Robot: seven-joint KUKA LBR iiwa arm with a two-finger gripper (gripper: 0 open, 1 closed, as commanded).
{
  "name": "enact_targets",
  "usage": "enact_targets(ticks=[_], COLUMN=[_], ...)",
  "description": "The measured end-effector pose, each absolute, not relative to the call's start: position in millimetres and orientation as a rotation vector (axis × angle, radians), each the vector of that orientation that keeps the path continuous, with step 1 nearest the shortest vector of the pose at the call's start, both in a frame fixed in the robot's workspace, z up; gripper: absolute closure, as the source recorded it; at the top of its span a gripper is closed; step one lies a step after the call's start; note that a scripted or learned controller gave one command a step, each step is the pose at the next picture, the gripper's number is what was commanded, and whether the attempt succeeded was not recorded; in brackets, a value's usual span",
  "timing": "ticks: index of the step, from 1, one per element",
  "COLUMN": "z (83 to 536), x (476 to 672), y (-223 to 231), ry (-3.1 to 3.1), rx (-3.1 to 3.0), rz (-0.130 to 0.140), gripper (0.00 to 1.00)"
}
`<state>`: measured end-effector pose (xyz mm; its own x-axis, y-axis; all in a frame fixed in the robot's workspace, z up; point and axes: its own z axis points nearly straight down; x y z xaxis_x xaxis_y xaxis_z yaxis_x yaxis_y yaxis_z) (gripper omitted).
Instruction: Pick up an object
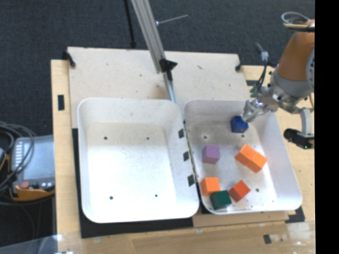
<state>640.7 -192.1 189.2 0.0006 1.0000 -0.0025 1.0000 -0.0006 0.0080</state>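
Observation:
My gripper (248, 114) hangs over the far part of the right bin (280, 157), slanting in from the right. A blue cube (239, 124) sits right at its tip, touching or nearly touching it; whether the cube is gripped cannot be told from this angle. Further toward the front lie a purple cube (211, 154), a large orange block (251, 158), a small orange cube (210, 184), a green cube (221, 199) and a red-orange cube (240, 190).
The left bin (90, 142) stands beside the right one, with a ridge between them. A slanted metal post (151, 33) rises from the back of the bench. A grey device with cables (29, 165) sits off the bench at left.

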Motion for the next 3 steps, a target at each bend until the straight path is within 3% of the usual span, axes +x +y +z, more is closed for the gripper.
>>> enact_targets(ticks=[2,3], z=[299.9,286.5], x=[637.4,628.3], y=[-190.0,-144.5], ry=[2.221,2.226], rx=[2.212,2.216], rz=[0.006,-0.002], gripper=[1.00,1.00])
